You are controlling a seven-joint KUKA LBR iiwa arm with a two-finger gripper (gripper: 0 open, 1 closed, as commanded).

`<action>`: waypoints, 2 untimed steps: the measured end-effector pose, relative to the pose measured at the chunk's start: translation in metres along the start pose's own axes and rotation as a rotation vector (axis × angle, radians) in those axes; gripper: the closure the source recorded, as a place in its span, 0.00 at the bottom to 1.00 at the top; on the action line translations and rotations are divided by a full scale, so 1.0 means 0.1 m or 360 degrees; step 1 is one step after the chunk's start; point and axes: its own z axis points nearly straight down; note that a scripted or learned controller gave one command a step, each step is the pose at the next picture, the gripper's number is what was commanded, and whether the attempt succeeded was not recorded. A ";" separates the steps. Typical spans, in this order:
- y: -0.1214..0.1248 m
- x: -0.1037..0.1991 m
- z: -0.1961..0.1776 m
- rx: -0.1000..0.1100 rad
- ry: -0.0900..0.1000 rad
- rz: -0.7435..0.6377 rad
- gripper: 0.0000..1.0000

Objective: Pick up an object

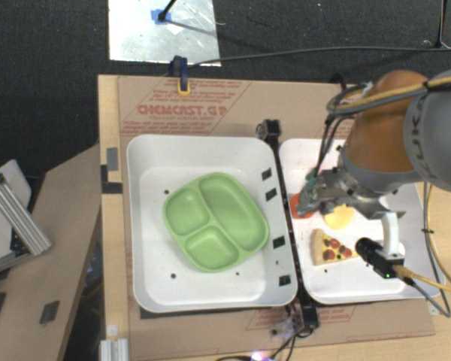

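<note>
The big grey arm reached over the right white bin, and its pincer hung low at the bin's left side, just beside a red thing and a smooth yellow lump; I could not tell if the pincer was clenched or released. Nothing looked picked up yet, so the grab was still left to do. A flat toy pizza slice lay nearer, and a shiny green plate with three dips sat in the left bin.
</note>
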 end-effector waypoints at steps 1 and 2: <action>-0.11 0.57 -0.16 -0.0001 0.0001 -0.0001 1.00; -0.27 1.08 -0.22 0.0000 0.0000 0.0000 1.00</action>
